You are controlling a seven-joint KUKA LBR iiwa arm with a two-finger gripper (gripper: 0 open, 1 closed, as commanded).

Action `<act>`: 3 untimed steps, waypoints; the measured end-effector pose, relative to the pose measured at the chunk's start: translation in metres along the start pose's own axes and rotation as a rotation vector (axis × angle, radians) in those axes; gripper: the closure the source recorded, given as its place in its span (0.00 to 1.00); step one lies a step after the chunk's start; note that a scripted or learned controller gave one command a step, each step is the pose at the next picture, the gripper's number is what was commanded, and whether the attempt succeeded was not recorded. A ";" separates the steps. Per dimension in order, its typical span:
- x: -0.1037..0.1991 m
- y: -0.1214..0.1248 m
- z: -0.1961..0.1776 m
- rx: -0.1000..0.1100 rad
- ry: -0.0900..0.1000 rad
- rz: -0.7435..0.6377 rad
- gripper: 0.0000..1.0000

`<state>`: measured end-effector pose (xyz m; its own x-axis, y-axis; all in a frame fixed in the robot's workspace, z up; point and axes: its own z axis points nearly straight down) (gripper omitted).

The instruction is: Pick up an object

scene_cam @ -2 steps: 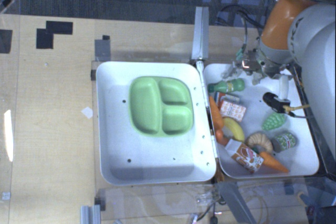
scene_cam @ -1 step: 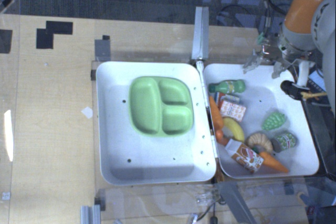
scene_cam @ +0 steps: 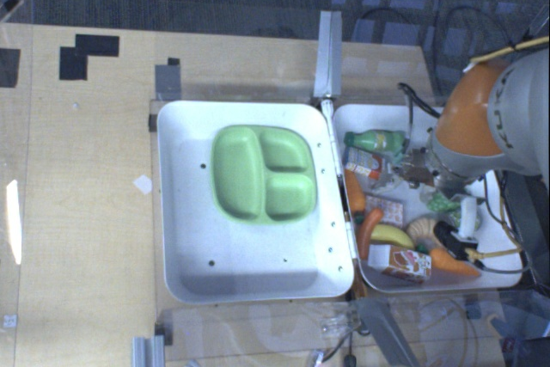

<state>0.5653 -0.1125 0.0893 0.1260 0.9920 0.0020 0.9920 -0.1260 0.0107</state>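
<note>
The grey arm with its orange band (scene_cam: 468,120) reaches in from the right and hangs over the right bin (scene_cam: 378,279), its gripper (scene_cam: 412,172) low among the clutter near the bin's upper middle; whether the claw is open or closed cannot be told, since the wrist and cables hide it. No object can be seen between its parts. Just to the gripper's left lies a green bottle (scene_cam: 375,140), on its side with its long axis running roughly left to right across the bin's top. Below it sits a small printed packet (scene_cam: 363,163). Lower in the bin a yellow banana (scene_cam: 391,235) lies slantwise, one end toward the lower right, with a red pepper (scene_cam: 369,229) just beside it (upright in the picture, tip toward the bottom). An orange carrot (scene_cam: 451,262) points toward the right near the bin's bottom edge, next to a small carton (scene_cam: 406,264). The left bin (scene_cam: 180,271) holds a green divided tray (scene_cam: 262,174) near its centre.
</note>
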 end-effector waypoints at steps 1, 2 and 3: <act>0.022 0.017 -0.015 0.007 -0.002 0.199 0.00; 0.016 0.079 0.002 0.003 -0.003 0.253 0.00; 0.019 0.081 -0.011 -0.005 -0.001 0.243 1.00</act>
<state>0.6484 -0.1042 0.1015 0.3613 0.9325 0.0043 0.9323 -0.3613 0.0151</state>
